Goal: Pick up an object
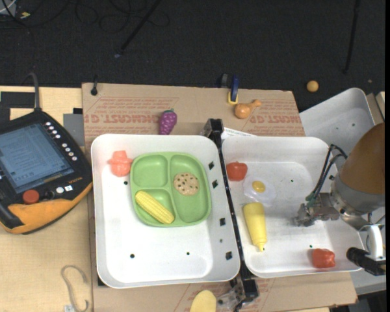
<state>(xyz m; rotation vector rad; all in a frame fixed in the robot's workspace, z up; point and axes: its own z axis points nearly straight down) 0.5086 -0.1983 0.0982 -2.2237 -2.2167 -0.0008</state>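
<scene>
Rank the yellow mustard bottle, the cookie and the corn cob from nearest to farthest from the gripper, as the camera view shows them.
From the gripper, in the right bin:
1. Yellow mustard bottle, same bin, to its left in the view.
2. Cookie, in the green tray's upper right compartment, left bin.
3. Corn cob, the tray's lower left compartment.

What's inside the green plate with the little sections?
The green plate holds a cookie in its upper right section and a corn cob in its lower one. What lies under them is covered.
</scene>
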